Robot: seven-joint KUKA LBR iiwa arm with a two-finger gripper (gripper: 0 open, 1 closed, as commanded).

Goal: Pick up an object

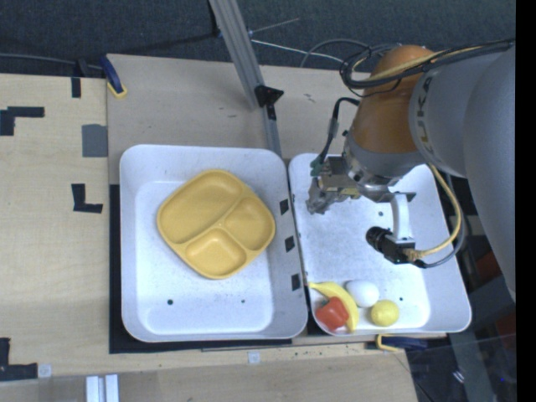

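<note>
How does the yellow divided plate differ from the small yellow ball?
The yellow divided plate lies in the left bin; the small yellow ball lies in the right bin. The plate is flat, wide and has three compartments; the ball is round and much smaller. The plate lies alone, the ball near other small items. Both are yellow.

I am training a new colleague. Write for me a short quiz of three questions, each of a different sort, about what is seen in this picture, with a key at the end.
1. True or false: the yellow divided plate lies in the right bin.
2. Multiple choice: where in the right bin are the small items gathered? A) far edge B) middle C) near edge
3. Fill in: beside the white egg-shaped item lie a banana, a red item and a small ______ ball.

Key: 1. False, it lies in the left bin. 2. C; the gripper is above the far-left part of that bin, apart from them. 3. yellow
</note>
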